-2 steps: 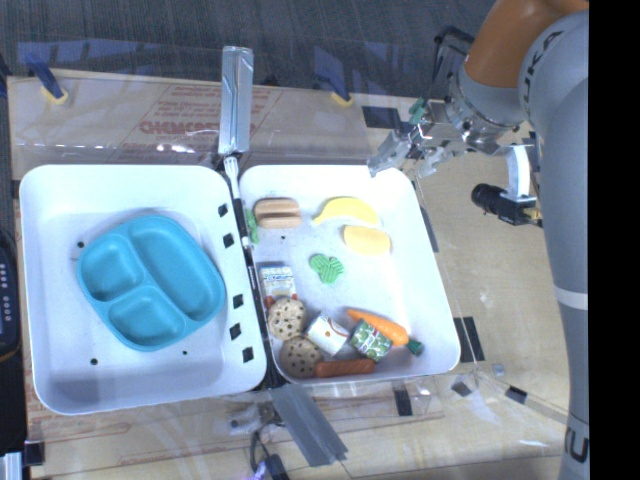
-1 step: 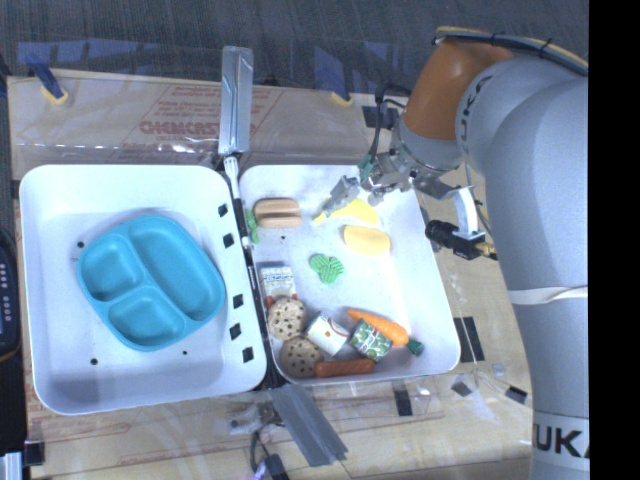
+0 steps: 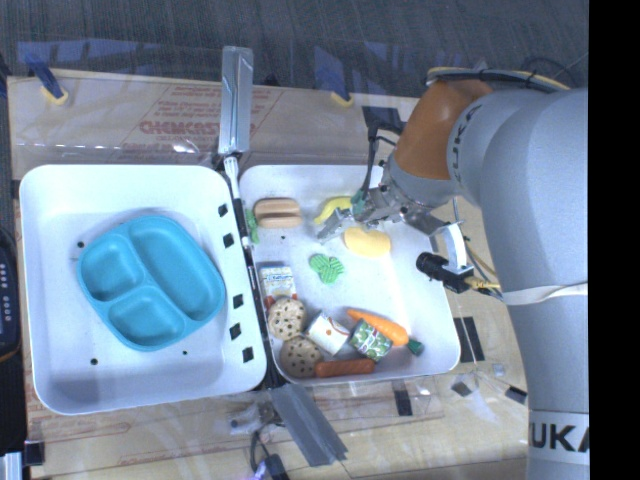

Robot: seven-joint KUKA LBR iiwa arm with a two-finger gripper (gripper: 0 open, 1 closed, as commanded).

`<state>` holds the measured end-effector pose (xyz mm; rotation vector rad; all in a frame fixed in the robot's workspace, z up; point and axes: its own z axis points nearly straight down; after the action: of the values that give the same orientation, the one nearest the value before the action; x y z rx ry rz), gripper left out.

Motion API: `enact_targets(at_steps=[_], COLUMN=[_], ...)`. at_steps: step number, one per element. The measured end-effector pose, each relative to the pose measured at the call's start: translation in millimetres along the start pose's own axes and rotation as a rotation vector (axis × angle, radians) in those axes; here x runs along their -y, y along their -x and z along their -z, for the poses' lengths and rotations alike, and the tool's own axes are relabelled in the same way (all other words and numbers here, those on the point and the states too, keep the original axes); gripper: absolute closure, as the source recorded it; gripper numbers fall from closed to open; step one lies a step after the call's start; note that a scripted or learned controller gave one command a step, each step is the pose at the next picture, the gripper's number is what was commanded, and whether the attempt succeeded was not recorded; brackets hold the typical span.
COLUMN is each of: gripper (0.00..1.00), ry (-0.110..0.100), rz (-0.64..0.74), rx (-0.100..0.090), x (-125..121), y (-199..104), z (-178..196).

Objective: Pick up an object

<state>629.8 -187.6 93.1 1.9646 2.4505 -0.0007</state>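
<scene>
I read the end effector (image 3: pixel 352 211) as lowered into the far part of the right bin (image 3: pixel 440 353), just beside a banana (image 3: pixel 333 208) and a yellow cheese-like piece (image 3: pixel 367 243). Whether it is released or clenched I cannot tell from this angle, and nothing is visibly between its parts. I judge the pick not yet done: every candidate lies on the bin floor. These include a burger (image 3: pixel 277 212), a green leaf-shaped toy (image 3: pixel 326 267), two cookies (image 3: pixel 287 318), a carrot (image 3: pixel 380 325) and a sausage (image 3: pixel 344 368). The left bin (image 3: pixel 50 368) holds a blue divided plate (image 3: pixel 150 281). Remaining: secure one object and lift it.
</scene>
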Motion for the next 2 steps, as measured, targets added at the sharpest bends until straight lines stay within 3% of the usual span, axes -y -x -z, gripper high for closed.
enact_targets(at_steps=[1, 2], gripper=[1.00, 1.00], ry=[0.000, -0.004], rz=[0.004, 0.285], rx=[0.001, -0.002], x=[-1, -30], y=[0, -10], z=[11, 3])
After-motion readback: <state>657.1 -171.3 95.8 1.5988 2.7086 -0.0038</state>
